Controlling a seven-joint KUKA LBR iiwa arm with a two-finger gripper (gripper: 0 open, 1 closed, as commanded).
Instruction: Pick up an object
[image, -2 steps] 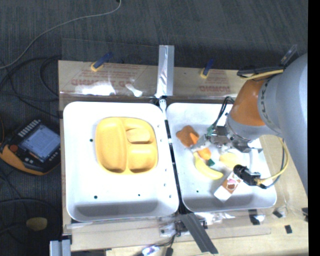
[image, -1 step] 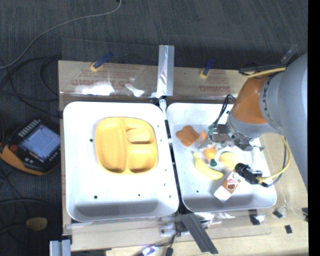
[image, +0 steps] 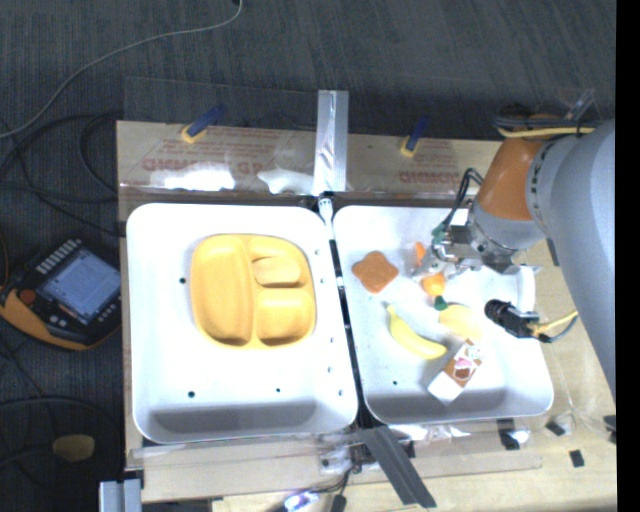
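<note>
One fixed camera looks down at a slant from above the bench (image: 130, 160), far enough to take in both white bins (image: 150, 400) and some surrounding floor (image: 60, 60).

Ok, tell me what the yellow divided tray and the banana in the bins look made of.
Yellow divided tray: likely moulded plastic, smooth and slightly glossy, with rounded compartment edges and soft highlights. Banana: probably a plastic toy, judging by its even pale yellow and unblemished surface, though the view is too coarse to be sure.
</note>
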